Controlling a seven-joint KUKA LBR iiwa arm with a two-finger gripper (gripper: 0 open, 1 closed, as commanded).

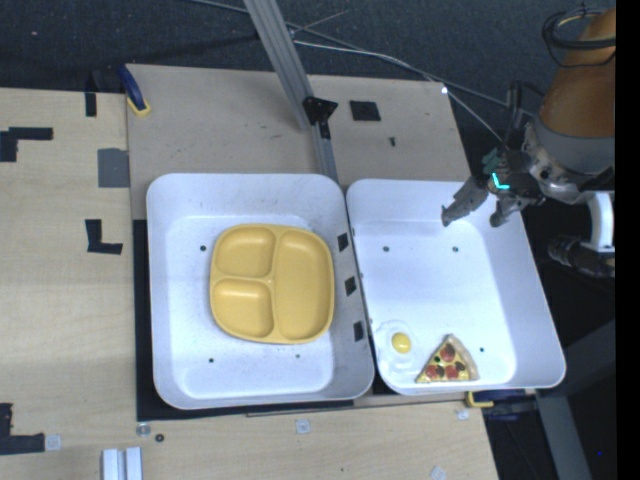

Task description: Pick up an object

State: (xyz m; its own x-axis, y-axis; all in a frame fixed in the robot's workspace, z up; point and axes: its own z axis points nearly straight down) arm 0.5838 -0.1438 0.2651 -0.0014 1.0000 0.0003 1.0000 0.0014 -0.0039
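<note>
A yellow divided plate lies in the left bin. In the right bin, near its front edge, a toy fried egg lies beside a toy pizza slice. My gripper hangs over the right bin's far right corner, well away from the egg and pizza. Its two dark fingers are spread apart, open, with nothing between them.
A metal pole slants across the bench behind the bins. Cables run across the back toward the arm. Black tape marks dot the wooden bench at the left.
</note>
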